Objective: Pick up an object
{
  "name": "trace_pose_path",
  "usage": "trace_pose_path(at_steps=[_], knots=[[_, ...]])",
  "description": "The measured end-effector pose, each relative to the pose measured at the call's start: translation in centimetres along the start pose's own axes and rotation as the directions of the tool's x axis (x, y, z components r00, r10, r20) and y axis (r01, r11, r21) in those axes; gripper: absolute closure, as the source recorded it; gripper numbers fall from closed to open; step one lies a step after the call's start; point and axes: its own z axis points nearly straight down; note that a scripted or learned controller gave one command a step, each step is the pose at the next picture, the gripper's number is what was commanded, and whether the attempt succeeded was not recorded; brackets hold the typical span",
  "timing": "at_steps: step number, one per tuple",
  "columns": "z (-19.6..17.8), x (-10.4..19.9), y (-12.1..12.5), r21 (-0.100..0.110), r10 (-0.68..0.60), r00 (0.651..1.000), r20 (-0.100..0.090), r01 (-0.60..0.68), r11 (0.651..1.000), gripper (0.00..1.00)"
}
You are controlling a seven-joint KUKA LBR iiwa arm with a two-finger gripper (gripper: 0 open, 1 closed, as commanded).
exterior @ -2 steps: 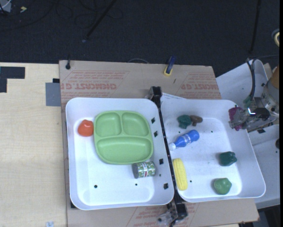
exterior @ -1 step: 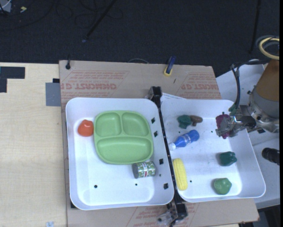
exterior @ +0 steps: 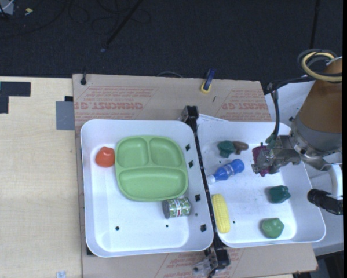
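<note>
The gripper [exterior: 262, 160] is seen at the right of the frame, over the right bin [exterior: 303, 236]. A purple object [exterior: 260, 153] is gripped between the closed jaws. Below it lie a blue bottle [exterior: 229, 170], a corn cob [exterior: 221, 212] and two green items. A green plate [exterior: 151, 168] sits in the left bin [exterior: 103, 236].

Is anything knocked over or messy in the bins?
A little. The small can in the left bin lies on its side below the green plate. The blue bottle in the right bin lies tipped over too. Nothing looks spilled or broken.
</note>
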Motion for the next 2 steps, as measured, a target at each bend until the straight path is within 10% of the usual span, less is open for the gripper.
trace_pose_path(at_steps=[2], knots=[[-0.6, 10.0, -2.6, 0.001, -0.001, 1.0, 0.0, 0.001, 1.0, 1.0]])
